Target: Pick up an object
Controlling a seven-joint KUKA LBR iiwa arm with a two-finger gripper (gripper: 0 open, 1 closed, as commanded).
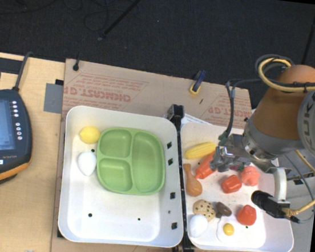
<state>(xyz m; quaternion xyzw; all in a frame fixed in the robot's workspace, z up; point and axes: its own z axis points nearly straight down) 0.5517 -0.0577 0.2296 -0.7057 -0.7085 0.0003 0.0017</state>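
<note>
The arm (287, 105) leans over the right bin (280, 239), its pincer (220, 157) low among the toy foods; whether it is open or shut I cannot tell. Nothing looks lifted yet, so I judge the pick not done. The orange carrot (204, 169) lies just at the pincer's seven o'clock, the yellow corn (198, 150) at nine.
</note>
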